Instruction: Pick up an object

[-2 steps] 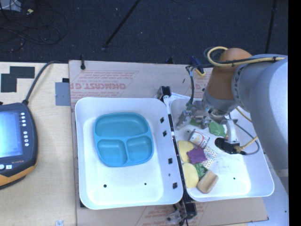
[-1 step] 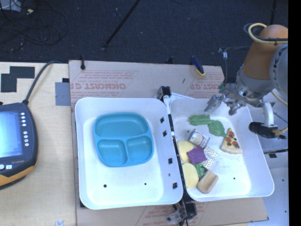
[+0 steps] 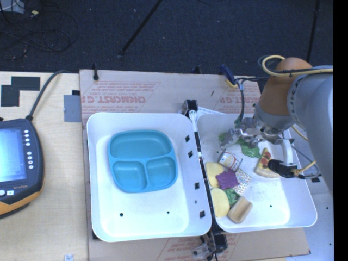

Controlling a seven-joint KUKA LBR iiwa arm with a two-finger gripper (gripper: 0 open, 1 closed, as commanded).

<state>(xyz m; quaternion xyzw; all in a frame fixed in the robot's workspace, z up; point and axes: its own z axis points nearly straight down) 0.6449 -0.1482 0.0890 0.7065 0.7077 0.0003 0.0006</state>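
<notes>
My gripper [image 3: 247,136] is low over the back of the right bin [image 3: 296,211], under the grey arm with its orange band [image 3: 283,86]. A green leafy item [image 3: 251,150] lies right beneath and in front of it, partly hidden by the gripper. A small labelled can [image 3: 230,160] lies to the front left of the gripper. A pizza slice [image 3: 265,166] lies at its front right.
More items are piled along the right bin's left side: a yellow piece [image 3: 213,173], a purple piece [image 3: 227,179], a checkered packet [image 3: 243,177], a yellow lemon-like fruit [image 3: 219,200] and a tan bread piece [image 3: 240,211]. The left bin [image 3: 103,211] holds a blue divided plate [image 3: 143,161]. A teach pendant [image 3: 16,159] lies far left.
</notes>
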